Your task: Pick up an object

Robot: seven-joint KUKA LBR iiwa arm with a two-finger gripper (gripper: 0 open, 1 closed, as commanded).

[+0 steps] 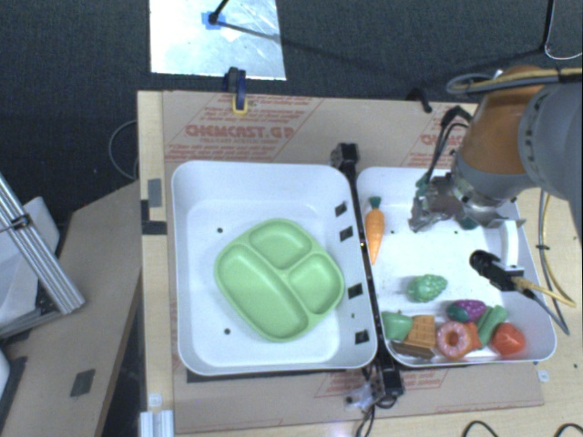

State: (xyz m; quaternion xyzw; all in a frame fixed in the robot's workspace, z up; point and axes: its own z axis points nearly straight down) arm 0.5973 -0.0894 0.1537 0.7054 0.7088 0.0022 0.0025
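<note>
My gripper (426,213) hangs over the back part of the right bin (530,335), with nothing visibly held in it. A toy carrot (373,228) lies just to its left, against the bin's left wall. A green broccoli piece (425,287) lies nearer the front. Along the front wall sit a purple grape bunch (466,309), a pink donut (453,338), a red tomato (508,338), a green pepper (493,320), a brown waffle piece (420,334) and another green piece (396,323).
The left bin (196,208) holds a light green divided plate (278,280). A black divider with clips (357,244) runs between the bins. The grey and orange arm (519,135) covers the right bin's back right corner. A black part with a yellow cable (495,270) hangs over its right side.
</note>
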